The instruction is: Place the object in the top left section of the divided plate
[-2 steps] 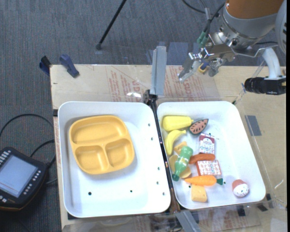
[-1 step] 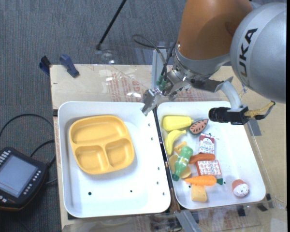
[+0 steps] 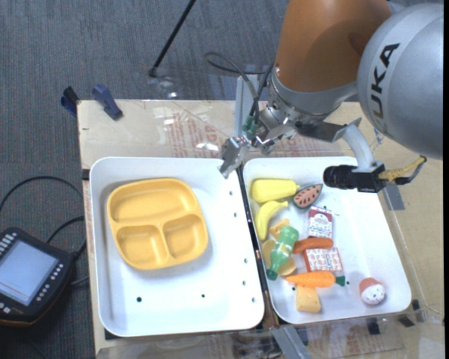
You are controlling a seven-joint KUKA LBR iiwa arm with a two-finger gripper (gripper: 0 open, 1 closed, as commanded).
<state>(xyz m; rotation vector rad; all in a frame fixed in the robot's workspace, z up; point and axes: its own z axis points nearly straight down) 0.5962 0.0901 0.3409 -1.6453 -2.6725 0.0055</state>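
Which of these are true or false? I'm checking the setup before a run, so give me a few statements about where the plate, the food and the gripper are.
1. The yellow divided plate lies in the left bin. True.
2. The plate holds a carrot. False: its sections hold nothing; the carrot lies in the right bin.
3. The gripper hangs near the bins' far edge, by the divide. True.
4. The green bottle stands upright outside both bins. False: it lies in the right bin.

Bright even light, soft shadows, slightly grainy, arm blurred
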